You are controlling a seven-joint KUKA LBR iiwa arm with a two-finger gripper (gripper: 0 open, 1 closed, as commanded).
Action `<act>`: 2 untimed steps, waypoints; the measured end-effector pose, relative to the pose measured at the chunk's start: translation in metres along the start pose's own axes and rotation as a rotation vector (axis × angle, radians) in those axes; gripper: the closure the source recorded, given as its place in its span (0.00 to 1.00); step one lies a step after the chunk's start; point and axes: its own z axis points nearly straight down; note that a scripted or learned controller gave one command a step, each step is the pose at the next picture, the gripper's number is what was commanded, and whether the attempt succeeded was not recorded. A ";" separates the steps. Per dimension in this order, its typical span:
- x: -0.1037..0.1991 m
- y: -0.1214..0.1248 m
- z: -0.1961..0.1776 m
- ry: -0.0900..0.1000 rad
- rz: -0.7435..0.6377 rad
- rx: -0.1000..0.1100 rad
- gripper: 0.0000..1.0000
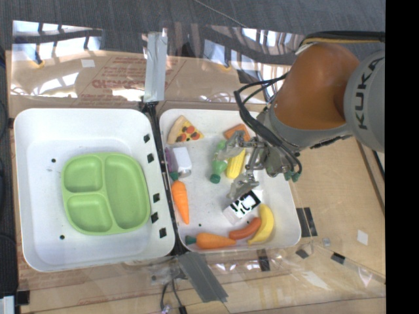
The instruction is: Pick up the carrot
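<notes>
An orange carrot point(180, 201) lies along the left wall of the right bin point(288, 205), its tip pointing to the front. A second carrot point(213, 241) with a green end lies along that bin's front wall. My gripper point(241, 187) hangs over the middle of the right bin, to the right of the first carrot and apart from both. It is just above a white block with black markings point(242, 205). Nothing shows held in it.
The right bin also holds a pizza slice point(185, 131), a purple and white item point(178, 161), a green bottle point(218, 163), corn point(236, 164), a banana point(264, 224) and a red sausage point(245, 230). A green divided plate point(105, 193) sits in the left bin point(39, 136).
</notes>
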 end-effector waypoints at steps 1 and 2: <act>0.038 0.085 0.054 0.003 0.215 -0.002 0.00; 0.018 0.072 0.052 -0.004 0.158 -0.001 0.00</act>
